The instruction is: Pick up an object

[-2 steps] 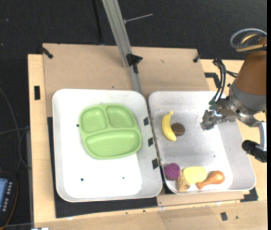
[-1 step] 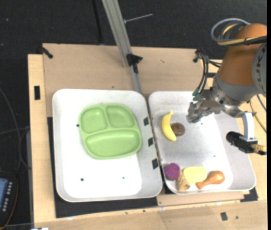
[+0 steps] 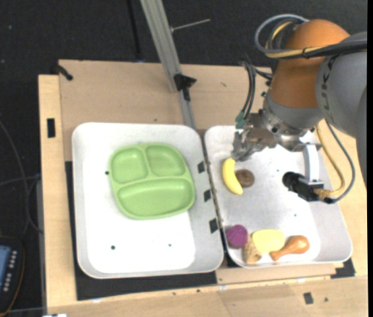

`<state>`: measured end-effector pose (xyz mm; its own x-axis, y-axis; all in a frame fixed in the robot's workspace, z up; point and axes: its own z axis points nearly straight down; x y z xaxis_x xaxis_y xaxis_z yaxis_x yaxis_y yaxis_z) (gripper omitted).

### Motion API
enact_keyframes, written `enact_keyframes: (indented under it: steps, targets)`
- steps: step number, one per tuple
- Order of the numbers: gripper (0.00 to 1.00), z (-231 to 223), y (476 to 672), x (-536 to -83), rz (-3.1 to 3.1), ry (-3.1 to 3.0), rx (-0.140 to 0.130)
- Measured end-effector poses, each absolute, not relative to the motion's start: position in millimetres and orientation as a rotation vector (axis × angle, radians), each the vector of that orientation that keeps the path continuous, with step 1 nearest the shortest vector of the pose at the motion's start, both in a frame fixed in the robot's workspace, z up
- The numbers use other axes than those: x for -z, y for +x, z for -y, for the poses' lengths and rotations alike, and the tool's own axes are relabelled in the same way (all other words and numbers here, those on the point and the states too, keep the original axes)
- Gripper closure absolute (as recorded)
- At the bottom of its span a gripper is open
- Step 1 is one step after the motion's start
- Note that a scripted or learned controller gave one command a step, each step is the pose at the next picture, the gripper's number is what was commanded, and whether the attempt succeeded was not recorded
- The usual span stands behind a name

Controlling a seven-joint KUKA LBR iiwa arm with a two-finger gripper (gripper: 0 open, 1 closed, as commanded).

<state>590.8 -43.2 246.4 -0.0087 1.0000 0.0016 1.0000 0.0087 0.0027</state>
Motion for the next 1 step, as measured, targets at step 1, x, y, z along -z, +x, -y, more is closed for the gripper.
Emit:
enact_keyframes:
  steps: [1]
  targets:
    - [1.0,-4.0,602.4,-236.3,-2.228,2.214,-0.001]
